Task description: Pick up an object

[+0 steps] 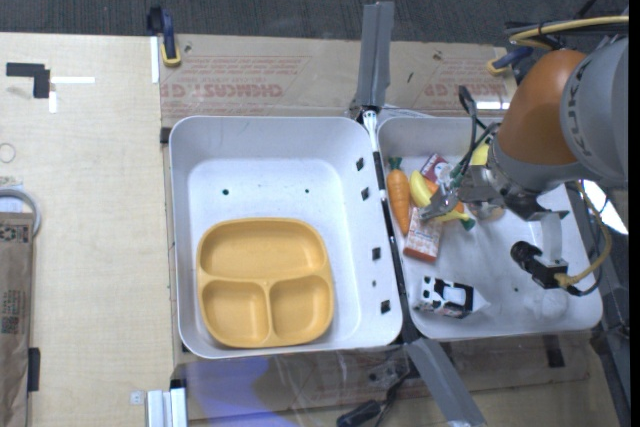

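The right bin (500,315) holds a small pile at its left side: an orange carrot (399,198), a red carton (424,239), a red-and-white packet (434,165) and yellow pieces (421,185). My gripper (441,202) reaches in from the right and is down among these, right over a yellow piece and beside the carrot. The arm's orange band (540,105) is above it. A black-and-white toy cow (445,296) lies apart near the bin's front edge.
The left bin (260,155) holds a yellow divided plate (266,281) in its front half. A grey divider (377,55) stands between the bins at the back. Cables and a black fitting (535,262) hang off the arm over the right bin.
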`<move>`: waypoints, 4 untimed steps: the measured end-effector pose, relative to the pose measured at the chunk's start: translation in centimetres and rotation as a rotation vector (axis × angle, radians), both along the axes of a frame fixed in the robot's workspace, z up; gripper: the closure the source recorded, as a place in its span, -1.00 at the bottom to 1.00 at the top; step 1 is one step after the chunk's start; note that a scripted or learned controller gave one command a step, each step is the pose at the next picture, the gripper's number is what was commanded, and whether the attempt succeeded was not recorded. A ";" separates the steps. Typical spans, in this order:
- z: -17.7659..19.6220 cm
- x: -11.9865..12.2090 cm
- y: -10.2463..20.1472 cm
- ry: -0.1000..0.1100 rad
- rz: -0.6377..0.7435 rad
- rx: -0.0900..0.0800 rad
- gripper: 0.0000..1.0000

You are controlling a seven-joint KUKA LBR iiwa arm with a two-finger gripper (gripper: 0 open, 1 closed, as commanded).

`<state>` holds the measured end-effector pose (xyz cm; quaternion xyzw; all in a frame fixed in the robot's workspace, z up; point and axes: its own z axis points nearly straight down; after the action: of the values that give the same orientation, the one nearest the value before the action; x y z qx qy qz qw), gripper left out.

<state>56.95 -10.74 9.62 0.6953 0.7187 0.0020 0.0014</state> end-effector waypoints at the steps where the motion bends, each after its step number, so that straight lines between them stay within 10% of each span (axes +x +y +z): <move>1: 9.5 -1.2 2.6 0.005 0.344 -0.002 -1.00; 2: 9.5 -4.2 4.7 0.006 0.397 -0.001 -1.00; 4: 0.0 0.4 0.3 0.001 0.340 -0.001 -1.00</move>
<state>57.35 -10.46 9.61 0.5636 0.8261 0.0017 0.0011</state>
